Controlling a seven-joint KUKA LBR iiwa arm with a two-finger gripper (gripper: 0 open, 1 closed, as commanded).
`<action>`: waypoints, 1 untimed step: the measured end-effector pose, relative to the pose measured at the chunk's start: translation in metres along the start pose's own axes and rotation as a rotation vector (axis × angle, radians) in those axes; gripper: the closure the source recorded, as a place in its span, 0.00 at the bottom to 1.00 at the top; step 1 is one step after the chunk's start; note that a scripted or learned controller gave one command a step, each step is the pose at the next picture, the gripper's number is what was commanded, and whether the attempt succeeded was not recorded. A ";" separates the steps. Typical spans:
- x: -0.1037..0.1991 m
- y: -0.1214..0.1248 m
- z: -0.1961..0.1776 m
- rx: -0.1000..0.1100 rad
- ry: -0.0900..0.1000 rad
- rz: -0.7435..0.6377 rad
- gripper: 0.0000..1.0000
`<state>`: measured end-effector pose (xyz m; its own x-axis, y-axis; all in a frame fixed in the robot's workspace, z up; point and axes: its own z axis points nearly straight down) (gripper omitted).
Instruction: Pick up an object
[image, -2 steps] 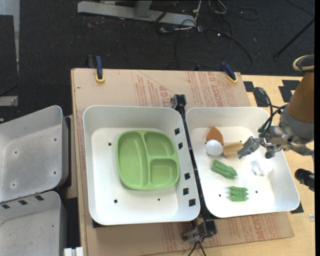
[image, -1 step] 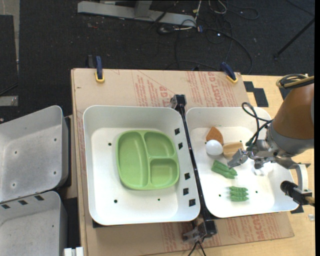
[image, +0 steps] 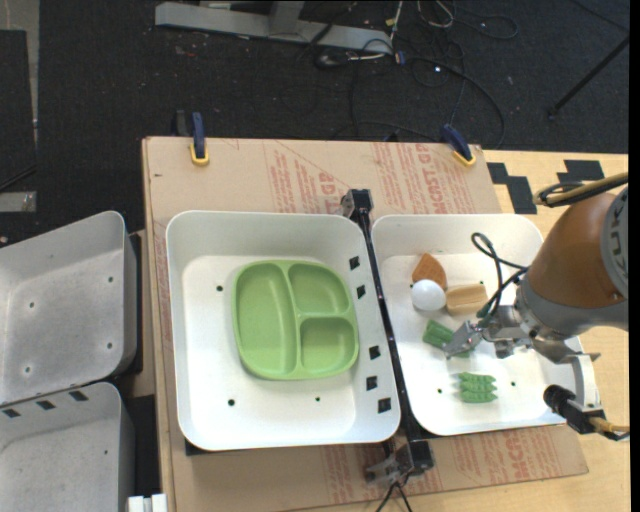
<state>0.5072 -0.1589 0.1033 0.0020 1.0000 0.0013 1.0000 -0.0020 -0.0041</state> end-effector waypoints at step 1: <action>0.000 0.001 -0.012 -0.004 -0.001 0.000 1.00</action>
<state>0.5083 -0.1589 0.1155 0.0024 1.0000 0.0004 1.0000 -0.0024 -0.0005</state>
